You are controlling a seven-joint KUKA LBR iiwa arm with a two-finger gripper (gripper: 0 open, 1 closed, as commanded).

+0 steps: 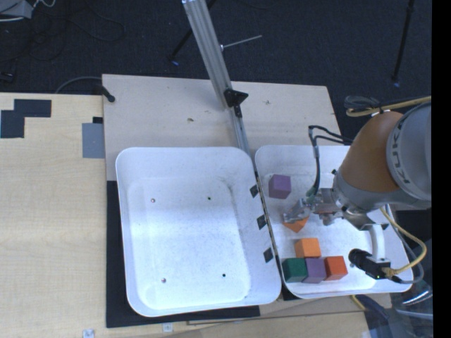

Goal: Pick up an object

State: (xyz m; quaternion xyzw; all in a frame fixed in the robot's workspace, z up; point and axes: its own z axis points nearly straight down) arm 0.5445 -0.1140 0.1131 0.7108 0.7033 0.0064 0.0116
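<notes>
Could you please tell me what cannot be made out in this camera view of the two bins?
- Gripper: blurred and small; whether it holds the orange block at its tip cannot be told.
- That orange block: partly covered by the gripper, so its full shape is unclear.
- Right bin: its right side is hidden under the arm.
- Green block and purple block: whether they touch is too small to judge.

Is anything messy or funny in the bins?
Nothing is spilled or broken. One orange block in the right bin sits tilted on a corner, right at the gripper. The other blocks lie flat, with a green, purple and orange one lined up.
</notes>
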